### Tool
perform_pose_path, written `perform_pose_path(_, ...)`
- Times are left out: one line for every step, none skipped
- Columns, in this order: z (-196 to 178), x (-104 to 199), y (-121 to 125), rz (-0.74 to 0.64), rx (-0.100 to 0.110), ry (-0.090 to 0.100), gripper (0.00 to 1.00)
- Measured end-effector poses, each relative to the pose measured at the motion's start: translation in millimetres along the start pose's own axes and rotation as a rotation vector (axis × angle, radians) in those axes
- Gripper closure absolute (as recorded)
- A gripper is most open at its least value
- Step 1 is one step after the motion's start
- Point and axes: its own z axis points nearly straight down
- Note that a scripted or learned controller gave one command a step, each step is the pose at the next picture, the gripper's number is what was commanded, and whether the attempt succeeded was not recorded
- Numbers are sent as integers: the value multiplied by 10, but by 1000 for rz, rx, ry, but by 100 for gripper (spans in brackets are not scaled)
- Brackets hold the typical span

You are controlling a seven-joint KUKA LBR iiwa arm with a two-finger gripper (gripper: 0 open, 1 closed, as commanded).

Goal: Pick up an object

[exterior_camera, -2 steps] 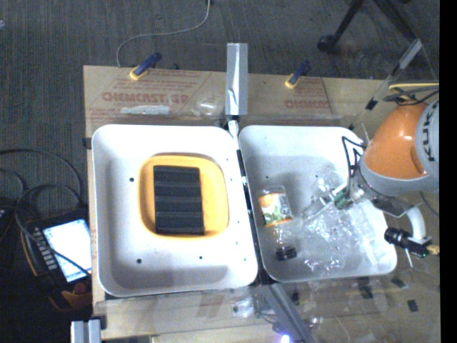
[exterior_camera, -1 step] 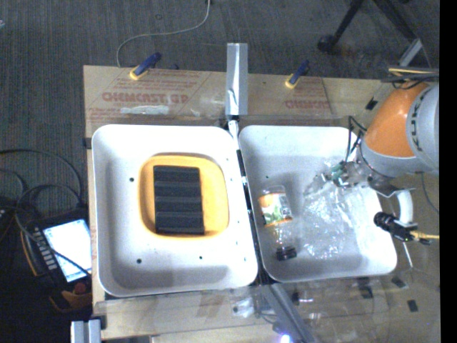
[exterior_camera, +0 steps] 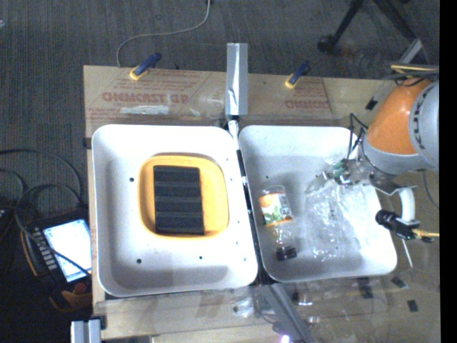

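The left bin (exterior_camera: 107, 213) holds a yellow tray with a black insert (exterior_camera: 182, 195). The right bin (exterior_camera: 285, 145) holds a small packet (exterior_camera: 275, 208), then crumpled clear plastic (exterior_camera: 330, 216) beneath the arm (exterior_camera: 403, 131). The slippery plastic would probably slide free when gripped.

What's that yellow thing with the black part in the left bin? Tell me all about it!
The yellow thing is a flat, rounded-corner square, with a black ribbed block covering its middle so the yellow shows as a border around it. It looks soft, like a sponge, though I can't be sure. It lies flat near the centre of the left bin, resting on the bin's floor, and nothing else touches it.
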Motion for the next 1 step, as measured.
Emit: perform_pose_path(-835, 494, 237, 88, 15, 2, 100)
